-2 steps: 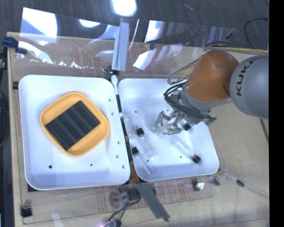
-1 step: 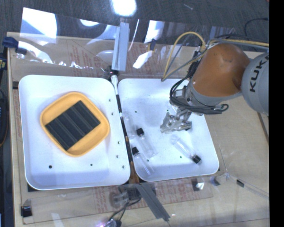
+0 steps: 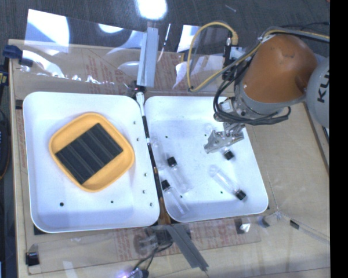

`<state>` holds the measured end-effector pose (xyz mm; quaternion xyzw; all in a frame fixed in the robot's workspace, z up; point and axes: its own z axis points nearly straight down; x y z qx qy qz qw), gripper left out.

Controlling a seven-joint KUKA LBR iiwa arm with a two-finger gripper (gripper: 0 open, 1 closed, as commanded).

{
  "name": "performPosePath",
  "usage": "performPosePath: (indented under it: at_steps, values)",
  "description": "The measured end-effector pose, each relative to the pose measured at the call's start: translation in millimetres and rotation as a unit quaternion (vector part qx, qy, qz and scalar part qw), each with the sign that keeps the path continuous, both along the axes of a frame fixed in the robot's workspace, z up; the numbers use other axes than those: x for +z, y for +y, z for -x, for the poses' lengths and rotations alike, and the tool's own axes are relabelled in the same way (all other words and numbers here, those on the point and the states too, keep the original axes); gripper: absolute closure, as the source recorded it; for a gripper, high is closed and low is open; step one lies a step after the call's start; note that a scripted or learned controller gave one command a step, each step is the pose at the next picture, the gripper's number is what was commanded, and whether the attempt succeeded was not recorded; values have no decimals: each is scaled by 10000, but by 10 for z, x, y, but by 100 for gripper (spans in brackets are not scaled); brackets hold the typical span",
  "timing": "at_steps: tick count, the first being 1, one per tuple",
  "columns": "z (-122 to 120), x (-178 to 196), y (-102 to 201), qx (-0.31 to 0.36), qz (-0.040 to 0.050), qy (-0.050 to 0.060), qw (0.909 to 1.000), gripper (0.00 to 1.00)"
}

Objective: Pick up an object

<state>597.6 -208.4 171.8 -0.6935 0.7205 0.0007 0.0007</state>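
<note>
Gripper (image 3: 223, 141) is hanging low over the right shallow white bin (image 3: 252, 198), metal fingers pointing down at a small black cap-like piece (image 3: 228, 154) just below the tips; I'm reading this as lining up for a grab, nothing pinched between the fingers, and I cannot tell whether they're spread or pressed together. Clear plastic tubes with black caps (image 3: 226, 183) are lying scattered near the bin's front, probably candidates too. Left white bin (image 3: 40, 207) is carrying an orange rounded-square pad with a dark ribbed panel (image 3: 91, 150), well apart from the arm, likely not being targeted.
</note>
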Motion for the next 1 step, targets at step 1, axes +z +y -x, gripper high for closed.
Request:
performPosePath:
  at_steps: [1]
  values:
    - [-244, -493, -6, 1921, -7, 7, 9814, 100]
